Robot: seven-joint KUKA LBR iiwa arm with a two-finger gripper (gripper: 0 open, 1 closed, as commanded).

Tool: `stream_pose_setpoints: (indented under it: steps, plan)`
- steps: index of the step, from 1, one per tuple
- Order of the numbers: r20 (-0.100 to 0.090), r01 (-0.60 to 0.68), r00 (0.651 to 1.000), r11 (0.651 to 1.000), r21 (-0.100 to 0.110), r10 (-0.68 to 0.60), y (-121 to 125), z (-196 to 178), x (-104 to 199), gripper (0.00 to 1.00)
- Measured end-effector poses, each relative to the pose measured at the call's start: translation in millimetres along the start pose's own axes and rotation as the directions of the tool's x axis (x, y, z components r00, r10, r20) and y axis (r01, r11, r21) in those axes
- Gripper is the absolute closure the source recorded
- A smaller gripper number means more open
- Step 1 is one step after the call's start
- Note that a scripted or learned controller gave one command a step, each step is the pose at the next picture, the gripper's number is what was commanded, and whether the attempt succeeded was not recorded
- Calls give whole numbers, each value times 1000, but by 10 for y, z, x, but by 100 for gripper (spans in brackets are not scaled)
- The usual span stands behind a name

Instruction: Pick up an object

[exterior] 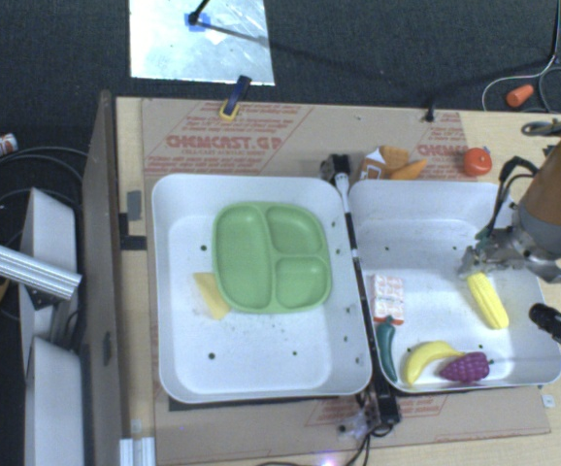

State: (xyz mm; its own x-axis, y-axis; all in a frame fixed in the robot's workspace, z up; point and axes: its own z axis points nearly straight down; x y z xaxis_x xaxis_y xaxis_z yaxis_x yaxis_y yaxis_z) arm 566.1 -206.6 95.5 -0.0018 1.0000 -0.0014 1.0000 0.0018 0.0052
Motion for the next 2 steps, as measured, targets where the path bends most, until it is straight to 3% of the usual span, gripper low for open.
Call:
stream_pose_setpoints:
  steps: [1, 2]
  plan:
    - [-4, 9, 1000, 1000, 1, -9, -323, -727, 880, 100]
    - [-3, 10, 1000, 1000, 0, -10, -108, -1028, 1559, 100]
